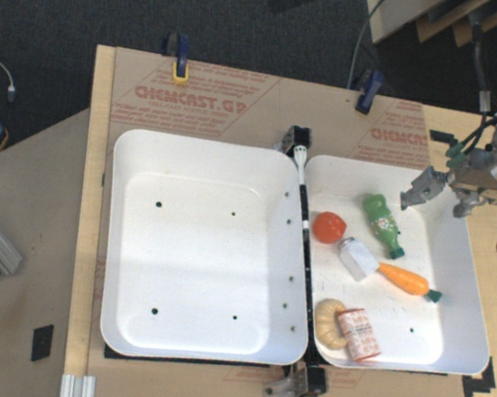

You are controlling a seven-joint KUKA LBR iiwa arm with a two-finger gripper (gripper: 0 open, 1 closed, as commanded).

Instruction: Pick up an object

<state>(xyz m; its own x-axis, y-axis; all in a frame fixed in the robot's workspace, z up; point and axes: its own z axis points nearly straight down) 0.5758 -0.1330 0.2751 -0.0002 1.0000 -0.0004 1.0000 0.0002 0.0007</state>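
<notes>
The hand [441, 199] hung at the frame's upper right with its fingers spread and nothing between them, above the right bin [467, 314]. Nearest, lower left of it, lay the green bottle [382, 224]; beyond lay a red ball [328, 226], carrot [405, 281] and packaged snack [357, 334], all loose for picking.

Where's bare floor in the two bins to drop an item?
Left bin: whole floor bare. Right bin: bare strip along its right wall and the near right corner, beyond the carrot. Crowded from the green bottle past the tomato to the packet.
</notes>
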